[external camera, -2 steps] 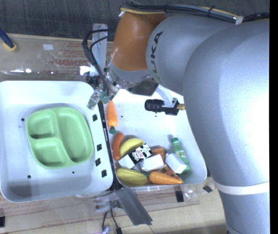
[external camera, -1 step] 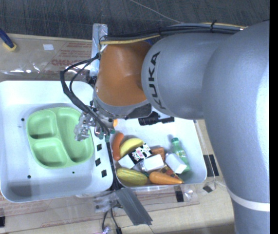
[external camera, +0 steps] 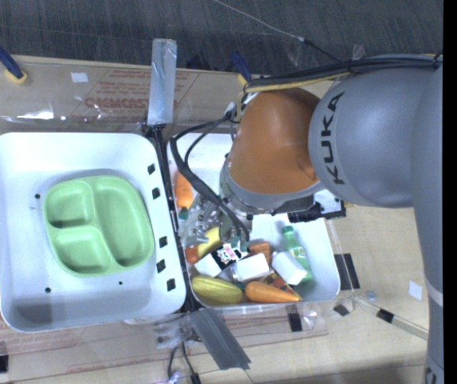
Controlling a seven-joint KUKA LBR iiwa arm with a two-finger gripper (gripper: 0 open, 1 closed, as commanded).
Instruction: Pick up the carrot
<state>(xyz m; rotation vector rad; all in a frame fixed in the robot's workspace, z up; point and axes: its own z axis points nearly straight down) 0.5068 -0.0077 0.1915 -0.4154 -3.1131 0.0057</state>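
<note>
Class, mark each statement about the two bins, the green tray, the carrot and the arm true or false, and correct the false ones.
1. The green tray lies in the left bin. True.
2. The green tray has three compartments. True.
3. The carrot lies on the green tray. False: it lies in the right bin, near its front edge.
4. A yellow item lies beside the carrot. True.
5. The arm hangs over the left bin. False: it reaches over the right bin.
6. The green bottle stands outside both bins. False: it lies in the right bin.

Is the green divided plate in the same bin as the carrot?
No. The green plate sits in the left bin; the carrot lies in the right bin.
</note>
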